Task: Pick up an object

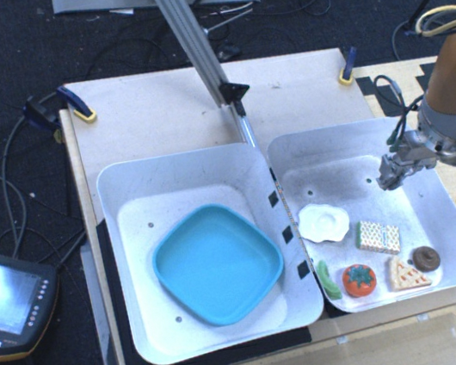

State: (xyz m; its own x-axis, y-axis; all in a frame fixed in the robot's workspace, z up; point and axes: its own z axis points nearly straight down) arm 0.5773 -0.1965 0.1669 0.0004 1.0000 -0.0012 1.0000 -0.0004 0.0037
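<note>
The right bin [329,159] holds several small toy foods: a white fried egg [323,223], a checkered waffle square [378,236], a red tomato [359,279], a pizza slice [407,275], a brown donut [426,258] and a green pod [324,277] at the bin's left wall. My gripper [387,175] hangs over the upper right part of this bin, above and to the right of the egg, with nothing seen between its fingers.
A blue square plate [217,263] lies in the left bin [125,195]. A slanted metal pole [193,35] rises from the divider between the bins. Yellow clamps [79,107] sit on the bench corners. A teach pendant [4,300] lies at the left.
</note>
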